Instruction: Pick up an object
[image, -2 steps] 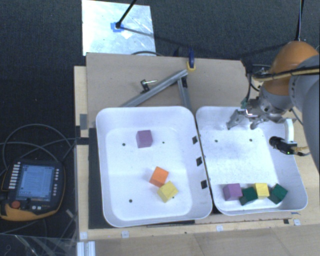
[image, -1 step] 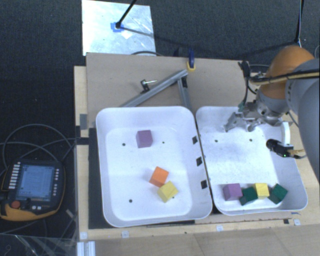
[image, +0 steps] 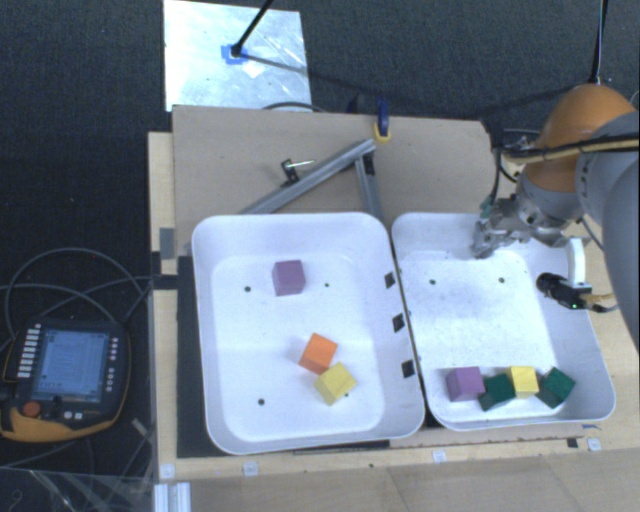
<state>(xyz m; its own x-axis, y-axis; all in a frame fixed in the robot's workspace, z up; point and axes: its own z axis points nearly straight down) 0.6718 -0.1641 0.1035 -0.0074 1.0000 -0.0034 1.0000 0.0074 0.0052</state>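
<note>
Tabletop (image: 440, 150) carrying two shallow white bins side by side, set toward its near edge, likely so that blocks stay corralled within the arm's reach

Left bin (image: 215, 330) holding three loose blocks, well apart from its walls: purple block (image: 288, 277) toward the far side, orange block (image: 318, 352) and yellow block (image: 335, 383) touching at a corner nearer the near edge

Right bin (image: 570, 330) holding four blocks bunched in a row against its near wall: second purple block (image: 464, 382), dark green block (image: 495, 390), small yellow block (image: 524, 379), another green block (image: 556, 385); packed close, probably awkward to grip singly

Grey arm (image: 600, 170) with orange band reaching in from the tabletop's right edge, wrist bent down over the right bin's far wall

End effector (image: 488, 240) hanging at the far left corner of the right bin, low over its rim; nothing seen between its tips, touching no block; open or closed impossible to tell from here

Every candidate object at rest in a bin, none lifted; pick judged not yet begun, nearest blocks well apart from the end effector
</note>
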